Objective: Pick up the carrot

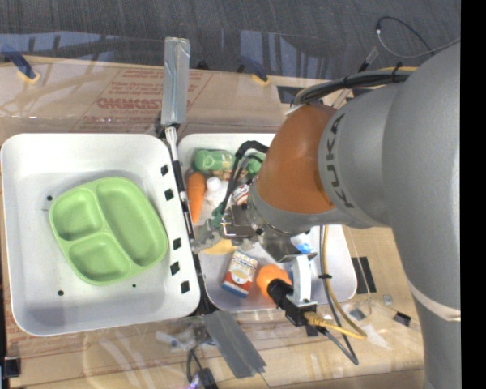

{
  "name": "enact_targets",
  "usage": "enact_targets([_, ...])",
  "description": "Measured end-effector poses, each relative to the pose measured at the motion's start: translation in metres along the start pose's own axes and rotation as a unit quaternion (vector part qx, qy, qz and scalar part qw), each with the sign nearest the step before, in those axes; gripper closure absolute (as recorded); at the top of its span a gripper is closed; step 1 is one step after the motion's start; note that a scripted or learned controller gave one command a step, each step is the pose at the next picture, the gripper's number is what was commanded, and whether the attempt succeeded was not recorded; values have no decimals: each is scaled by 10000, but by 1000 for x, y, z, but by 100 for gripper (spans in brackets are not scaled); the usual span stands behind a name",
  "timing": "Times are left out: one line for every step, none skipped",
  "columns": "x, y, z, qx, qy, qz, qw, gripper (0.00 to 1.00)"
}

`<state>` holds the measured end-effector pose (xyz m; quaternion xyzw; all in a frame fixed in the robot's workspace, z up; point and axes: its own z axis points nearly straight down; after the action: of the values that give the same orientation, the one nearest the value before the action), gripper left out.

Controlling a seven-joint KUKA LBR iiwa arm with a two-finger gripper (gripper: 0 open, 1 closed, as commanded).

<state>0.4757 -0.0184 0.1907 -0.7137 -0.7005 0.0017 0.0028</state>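
The carrot point(196, 197) is a long orange piece lying lengthwise against the left wall of the right bin point(347, 284). My gripper point(219, 228) hangs low over the right bin, just right of the carrot's near end and slightly nearer the front. The wrist and the orange band above it hide much of the bin's middle. I see nothing held by the gripper.
A green item point(213, 162) and a white one point(216, 189) lie behind the gripper. A small carton point(241, 273), an orange ball point(268, 278) and a yellow piece point(219, 250) lie in front. The left bin point(24, 177) holds a green divided plate point(107, 229).
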Motion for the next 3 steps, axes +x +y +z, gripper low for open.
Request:
enact_targets([-37,37,0,-12,-6,80,10000,0])
enact_targets([-37,37,0,-12,-5,79,10000,0])
enact_targets([-37,37,-10,2,-4,52,10000,100])
